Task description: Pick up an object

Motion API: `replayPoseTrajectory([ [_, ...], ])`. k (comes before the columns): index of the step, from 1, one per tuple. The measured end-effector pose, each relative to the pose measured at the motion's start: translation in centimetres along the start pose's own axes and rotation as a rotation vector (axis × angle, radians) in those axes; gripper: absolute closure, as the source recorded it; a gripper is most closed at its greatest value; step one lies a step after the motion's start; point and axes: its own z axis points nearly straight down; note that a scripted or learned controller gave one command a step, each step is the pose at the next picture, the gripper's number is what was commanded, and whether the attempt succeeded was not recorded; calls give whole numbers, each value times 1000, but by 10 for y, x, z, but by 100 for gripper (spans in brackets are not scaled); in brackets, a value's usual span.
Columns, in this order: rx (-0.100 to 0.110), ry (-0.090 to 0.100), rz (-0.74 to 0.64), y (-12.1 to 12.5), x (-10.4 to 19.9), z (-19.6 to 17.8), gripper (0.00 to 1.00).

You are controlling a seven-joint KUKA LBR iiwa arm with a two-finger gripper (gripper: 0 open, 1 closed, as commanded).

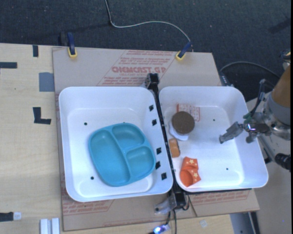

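Two shallow white plastic bins sit side by side on the counter. Nearest the camera in the right bin (234, 177) lies an orange patterned cup (189, 171), tipped on its side by the divider. Beyond it rest a small tan block (174, 147), then a round brown disc (183, 122) on a white card. The hand (230, 133) hovers over the bin's bare right part, holding nothing; whether it is open I cannot tell. Every object lies to its left, the disc seemingly closest, with nothing between. A blue divided plastic tray (121, 153) occupies the left bin (71, 130).
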Motion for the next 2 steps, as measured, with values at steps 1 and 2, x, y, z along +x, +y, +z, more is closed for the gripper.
replayPoseTrajectory([
  [1,-12,-3,-4,3,0,-7,0],
  [2,-7,-1,-5,3,9,55,0],
])
